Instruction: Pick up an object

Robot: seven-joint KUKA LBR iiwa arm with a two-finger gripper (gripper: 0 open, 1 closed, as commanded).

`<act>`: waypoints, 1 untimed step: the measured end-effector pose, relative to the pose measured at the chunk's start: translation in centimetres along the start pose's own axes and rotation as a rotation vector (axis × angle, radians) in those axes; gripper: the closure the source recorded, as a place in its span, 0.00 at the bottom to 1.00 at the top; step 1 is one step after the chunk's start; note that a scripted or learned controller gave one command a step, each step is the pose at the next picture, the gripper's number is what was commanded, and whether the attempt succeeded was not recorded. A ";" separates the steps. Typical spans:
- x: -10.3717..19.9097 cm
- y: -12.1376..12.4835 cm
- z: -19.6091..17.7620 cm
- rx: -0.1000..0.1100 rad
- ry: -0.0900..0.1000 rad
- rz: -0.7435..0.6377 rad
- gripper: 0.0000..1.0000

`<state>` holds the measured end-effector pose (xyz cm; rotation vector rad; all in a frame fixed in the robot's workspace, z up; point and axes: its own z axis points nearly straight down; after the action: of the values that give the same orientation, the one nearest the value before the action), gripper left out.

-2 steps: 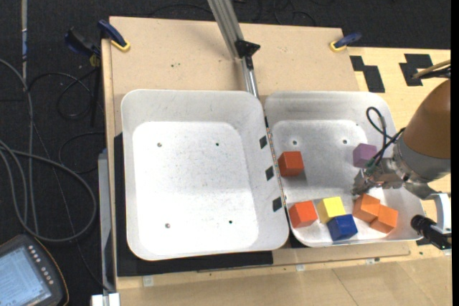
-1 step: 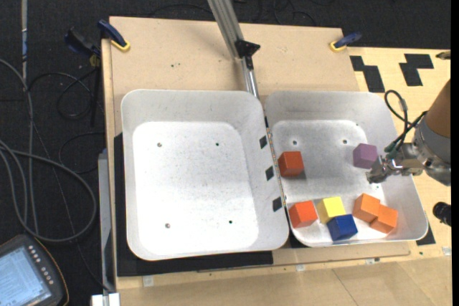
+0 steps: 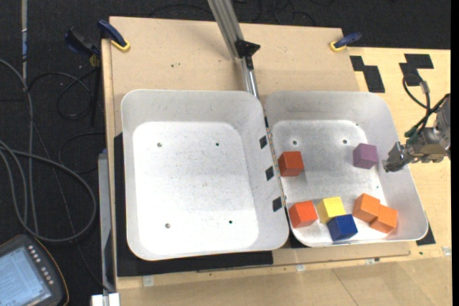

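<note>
The right bin (image 3: 319, 111) holds several blocks. An orange cube (image 3: 290, 163) sits near its left wall and a purple cube (image 3: 366, 155) lies toward its right side. Along the front are an orange-red block (image 3: 304, 213), a yellow block (image 3: 332, 208), a blue block (image 3: 343, 227) and two orange blocks (image 3: 376, 212) touching each other. My gripper (image 3: 396, 160) hangs at the bin's right rim, just right of the purple cube and apart from it. Nothing shows between its fingers.
The left bin (image 3: 143, 111) lies beside the right one on the wooden bench (image 3: 186, 54). A metal pole (image 3: 222, 3) slants down to the gap between the bins. Blue-yellow clamps (image 3: 115, 34) hold the bench's far corners. Cables trail on the floor at left.
</note>
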<state>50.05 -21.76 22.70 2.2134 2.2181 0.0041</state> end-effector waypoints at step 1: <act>0.0 0.1 -1.8 0.003 0.002 -0.001 1.00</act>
<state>50.18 -21.77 24.52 2.2152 2.2214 0.0019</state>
